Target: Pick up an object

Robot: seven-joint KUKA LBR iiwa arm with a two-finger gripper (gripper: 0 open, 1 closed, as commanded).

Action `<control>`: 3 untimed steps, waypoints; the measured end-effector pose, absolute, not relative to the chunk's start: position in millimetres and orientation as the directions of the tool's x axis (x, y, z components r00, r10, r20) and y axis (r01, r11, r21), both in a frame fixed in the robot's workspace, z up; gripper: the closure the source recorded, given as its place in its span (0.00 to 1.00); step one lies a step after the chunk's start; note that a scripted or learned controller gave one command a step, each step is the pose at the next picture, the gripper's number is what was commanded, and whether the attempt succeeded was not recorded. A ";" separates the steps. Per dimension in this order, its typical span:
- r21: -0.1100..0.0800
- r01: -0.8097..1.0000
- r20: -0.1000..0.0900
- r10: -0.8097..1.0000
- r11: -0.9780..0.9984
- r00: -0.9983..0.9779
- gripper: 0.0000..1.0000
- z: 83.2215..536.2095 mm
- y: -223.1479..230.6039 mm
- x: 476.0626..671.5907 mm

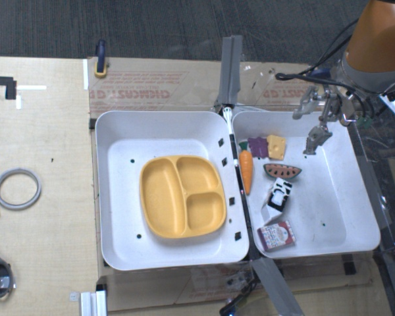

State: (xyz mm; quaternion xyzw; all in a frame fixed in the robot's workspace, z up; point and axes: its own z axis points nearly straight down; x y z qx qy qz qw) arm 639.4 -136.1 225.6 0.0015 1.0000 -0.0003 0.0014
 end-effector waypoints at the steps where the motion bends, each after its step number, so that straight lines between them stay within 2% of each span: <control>1: 0.000 0.195 -0.002 0.195 0.981 -0.981 0.00 225.2 -113.8 582.0; 2: 0.000 0.492 -0.002 0.492 0.871 -0.871 0.00 191.7 -86.9 635.3; 3: 0.005 0.648 -0.011 0.648 0.762 -0.762 0.00 97.8 -101.8 623.5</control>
